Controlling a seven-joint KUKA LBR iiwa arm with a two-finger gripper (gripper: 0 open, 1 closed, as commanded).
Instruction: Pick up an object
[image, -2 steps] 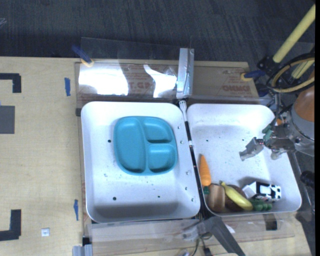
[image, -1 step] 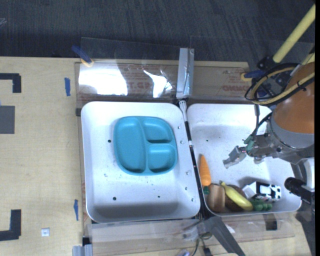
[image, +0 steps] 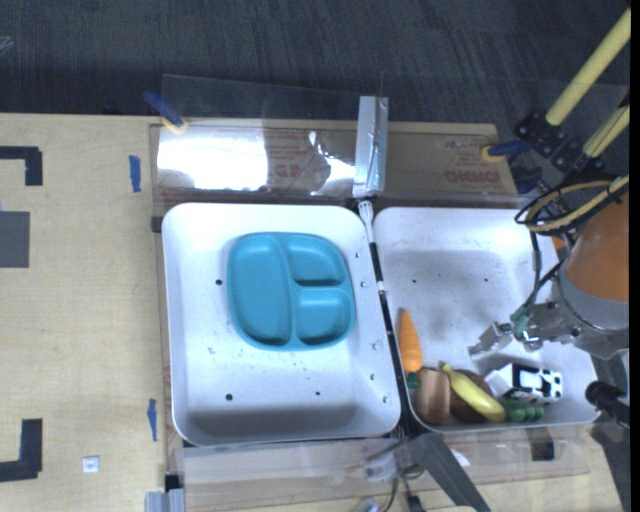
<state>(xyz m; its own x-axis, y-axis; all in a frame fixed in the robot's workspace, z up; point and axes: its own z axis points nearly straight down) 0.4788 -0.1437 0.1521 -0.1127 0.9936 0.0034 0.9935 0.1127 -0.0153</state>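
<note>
The pale wooden surface (image: 70, 330) spreads across the left and under two shallow white plastic bins that sit side by side, touching along their inner rims. The left white bin (image: 200, 390) holds a turquoise plastic plate with three compartments (image: 291, 288), lying flat a little above the bin's middle; the floor around it shows scattered dark specks. The right white bin (image: 450, 250) is bare across its upper half, while its lower edge carries a cluster of small things.

The grey arm with its orange band (image: 604, 262) comes in from the right edge and bends down over the right bin. Its metal pincer (image: 512, 337) hangs over the lower right part of that bin, above the cluster and just up and left of a small black-and-white toy figure (image: 536, 381). Nothing shows between the fingers, and I cannot tell how far apart they stand.

Along the bin's left wall lies an orange toy carrot (image: 409, 341), pointing up and down. Below it, against the lower rim, rests a brown rounded toy piece (image: 434, 395), touching a yellow toy banana (image: 474, 392) that slants across it to the right. A small green leafy piece (image: 522, 407) sits at the banana's right end, just beneath the black-and-white figure.
</note>
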